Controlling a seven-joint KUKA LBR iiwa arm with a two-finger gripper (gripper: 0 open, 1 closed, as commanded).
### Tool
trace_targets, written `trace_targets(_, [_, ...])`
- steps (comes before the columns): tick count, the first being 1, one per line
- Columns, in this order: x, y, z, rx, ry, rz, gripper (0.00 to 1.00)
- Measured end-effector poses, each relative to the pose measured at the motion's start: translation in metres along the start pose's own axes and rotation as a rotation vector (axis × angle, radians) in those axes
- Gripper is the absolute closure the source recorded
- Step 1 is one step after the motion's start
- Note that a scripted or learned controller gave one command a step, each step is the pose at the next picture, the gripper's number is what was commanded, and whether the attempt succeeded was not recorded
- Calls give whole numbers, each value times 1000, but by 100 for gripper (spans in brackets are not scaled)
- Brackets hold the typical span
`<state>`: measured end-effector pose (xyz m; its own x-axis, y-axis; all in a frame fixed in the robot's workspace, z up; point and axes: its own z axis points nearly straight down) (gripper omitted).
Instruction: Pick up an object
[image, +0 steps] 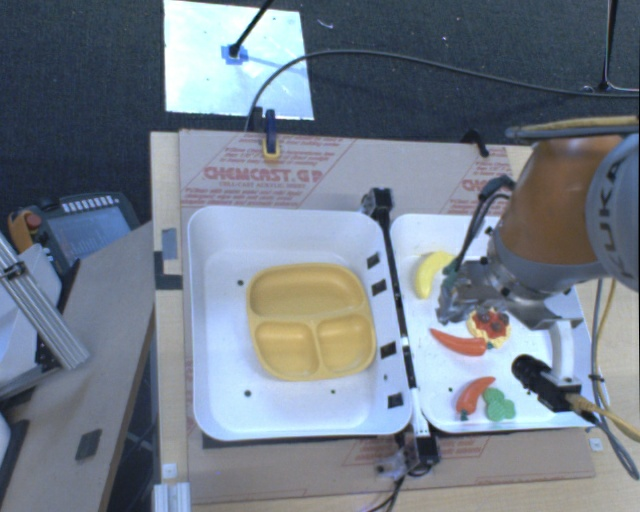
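Note:
My gripper (454, 303) hangs low over the right bin (425, 232), near its left half. Just up and left of it lies a yellow banana (431, 272). A round pizza toy (489, 324) sits right beside the gripper, on its right. A red chili pepper (459, 342) lies just below the gripper. Nearer the bin's front edge are an orange-red carrot (474, 392) and a green broccoli piece (499, 406). I see nothing held by the gripper.
In the middle of the left bin (215, 300) rests a yellow divided plate (309, 320). A black divider (392, 300) runs between the two bins. The grey and orange arm (560, 215) covers the right bin's far right part.

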<state>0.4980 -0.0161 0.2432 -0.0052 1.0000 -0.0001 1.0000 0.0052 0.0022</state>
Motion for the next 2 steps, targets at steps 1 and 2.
trace_targets(1, [41, 12, 2, -1, 0, 1, 100])
trace_targets(2, [82, 20, 5, 0, 1, 0, 100])
